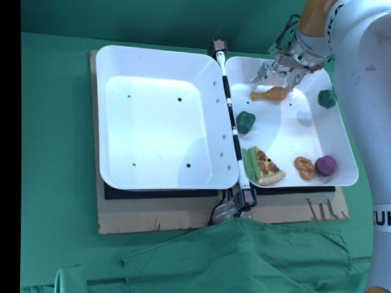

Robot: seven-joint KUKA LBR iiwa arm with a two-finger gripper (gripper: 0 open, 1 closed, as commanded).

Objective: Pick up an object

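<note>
The pizza slice (267, 167) lies nearest me. I see the gripper (276, 77) spread open, holding nothing, just above the drumstick (269, 94) at 12 o'clock in the right bin (342, 140). 0 objects lifted; grasp pending.

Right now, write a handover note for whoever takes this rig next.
Gripper: fingers spread open, holding nothing, hovering just above the chicken drumstick at the far end of the right bin.
Same bin: green pepper, pizza slice, pretzel, purple piece, dark green piece, pale blue piece.
Done: nothing lifted yet.
Left: close on one object, likely the drumstick, and lift it.
</note>
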